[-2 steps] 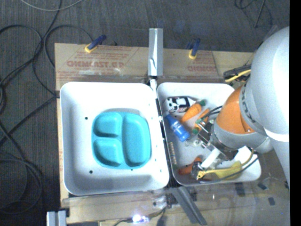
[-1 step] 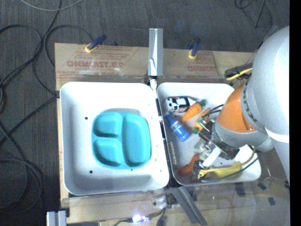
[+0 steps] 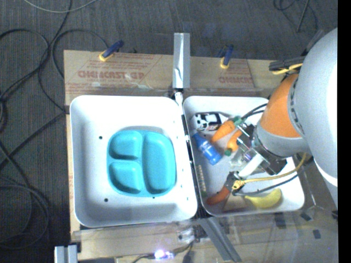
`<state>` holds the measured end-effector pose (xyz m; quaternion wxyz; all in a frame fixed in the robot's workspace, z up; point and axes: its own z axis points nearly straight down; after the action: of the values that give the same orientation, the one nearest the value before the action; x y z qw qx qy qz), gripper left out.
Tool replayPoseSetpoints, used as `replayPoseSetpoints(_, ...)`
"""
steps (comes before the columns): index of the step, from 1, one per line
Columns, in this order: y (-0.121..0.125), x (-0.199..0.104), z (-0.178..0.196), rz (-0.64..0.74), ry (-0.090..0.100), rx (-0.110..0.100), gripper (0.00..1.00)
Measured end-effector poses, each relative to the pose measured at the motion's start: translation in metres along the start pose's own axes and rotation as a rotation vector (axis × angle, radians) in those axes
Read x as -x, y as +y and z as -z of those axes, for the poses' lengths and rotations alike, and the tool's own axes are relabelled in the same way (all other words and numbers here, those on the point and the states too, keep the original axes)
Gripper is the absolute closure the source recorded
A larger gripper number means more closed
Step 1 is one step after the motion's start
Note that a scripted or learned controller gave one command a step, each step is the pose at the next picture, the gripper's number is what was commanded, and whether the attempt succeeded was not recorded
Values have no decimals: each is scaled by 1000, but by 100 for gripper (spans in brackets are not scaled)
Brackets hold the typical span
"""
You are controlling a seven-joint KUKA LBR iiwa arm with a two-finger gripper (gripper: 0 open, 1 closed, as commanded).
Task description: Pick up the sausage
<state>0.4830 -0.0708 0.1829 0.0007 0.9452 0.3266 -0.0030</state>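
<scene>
A grey robot arm with an orange band fills the right side of the frame, bent down over the right-hand of two shallow white bins on a cardboard-covered bench. The left bin, at centre-left, holds a turquoise divided plate. The right bin, right of centre, is cluttered: a yellow banana lies along its lower edge, an orange carrot and a blue bottle sit near its upper left, a small black-and-white toy is tucked above them, and the sausage, a reddish-brown link, rests on the bin floor toward the lower left, just left of the banana. The gripper hangs low over the bin with its tip at or just beside the sausage's right end; whether the claw is apart, together or closed on anything cannot be told from this angle, since cables and the wrist crowd it. The sausage looks like a light toy, smooth-skinned and rounded, so it may roll or squirt out of a pinch near its tapered end. The safer hold appears to be across its middle, with the fingers set square to its length and clear of the banana and the bin wall.
</scene>
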Motion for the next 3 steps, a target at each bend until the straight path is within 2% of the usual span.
replayPoseSetpoints(1, 0, 0, 0, 0, 0, 0, 0)
replayPoseSetpoints(2, 61, 8, -66, 280, 0, -2, 0)
replayPoseSetpoints(3, 29, 18, -94, 338, 9, 13, 0)
